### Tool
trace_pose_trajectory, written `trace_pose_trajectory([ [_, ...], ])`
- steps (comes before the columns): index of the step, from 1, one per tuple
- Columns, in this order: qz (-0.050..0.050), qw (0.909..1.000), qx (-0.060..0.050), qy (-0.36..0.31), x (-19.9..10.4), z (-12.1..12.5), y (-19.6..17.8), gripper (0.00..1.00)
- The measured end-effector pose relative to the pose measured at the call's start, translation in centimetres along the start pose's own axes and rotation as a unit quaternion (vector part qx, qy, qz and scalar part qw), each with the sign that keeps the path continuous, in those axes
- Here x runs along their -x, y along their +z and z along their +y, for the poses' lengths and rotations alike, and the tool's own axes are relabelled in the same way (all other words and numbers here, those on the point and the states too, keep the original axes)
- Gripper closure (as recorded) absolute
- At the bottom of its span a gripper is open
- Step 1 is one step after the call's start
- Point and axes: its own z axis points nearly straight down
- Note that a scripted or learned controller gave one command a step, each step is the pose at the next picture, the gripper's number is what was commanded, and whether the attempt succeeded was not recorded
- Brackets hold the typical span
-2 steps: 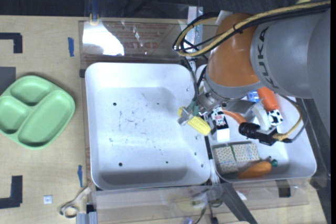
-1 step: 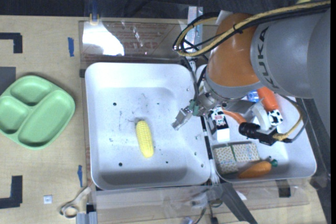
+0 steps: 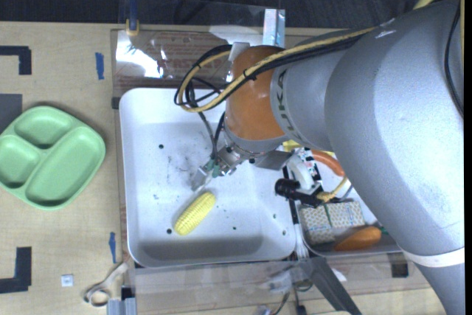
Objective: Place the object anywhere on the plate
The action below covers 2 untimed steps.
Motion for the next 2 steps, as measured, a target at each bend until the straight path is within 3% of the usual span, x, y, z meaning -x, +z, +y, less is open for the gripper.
trace_pose_trajectory([
  [1,-0.001,0.9978,0.004,0.066,-5.93,-2.88,0.03,0.0],
  [2,0.0,0.9977,0.003,0.067,-5.77,-2.77,-0.68,1.0],
])
